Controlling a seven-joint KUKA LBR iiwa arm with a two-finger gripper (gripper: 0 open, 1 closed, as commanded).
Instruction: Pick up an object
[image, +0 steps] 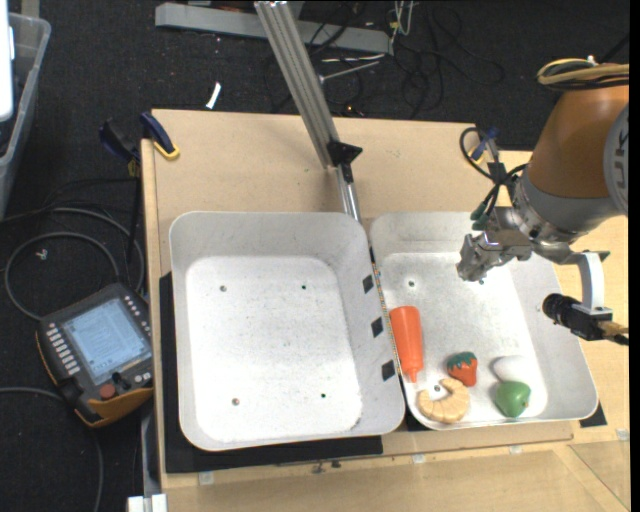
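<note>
**Choosing a target in the right-hand bin**

Nearest the camera sat the cluster I cared about, along the front of the right bin (560, 300): a tan ring-shaped biscuit (444, 402), a small red and orange toy (461, 367) just behind it, a green toy (512, 398) further right, and a pale white lump (508, 368) close behind the green one. An orange carrot (406, 340) lay lengthwise against that bin's left wall, its lower end near the biscuit. The left bin (190, 300) held nothing I could pick.

The gripper (474, 266) hung over the back part of the right bin, well apart from every piece and carrying nothing. Its tip looked dark and bunched from my angle, so I could not tell how it was set.

My judgement was that the step in hand was the approach, with the choice of target open. I favoured the green toy or the carrot. The green toy stood with some room on its right side, which should let the arm come straight down without nudging a neighbour. The carrot would want a grasp across its narrow width, but the wall beside it left little space on that side. The biscuit and the red toy sat almost touching, so a descent there risked pushing one into the other.
</note>
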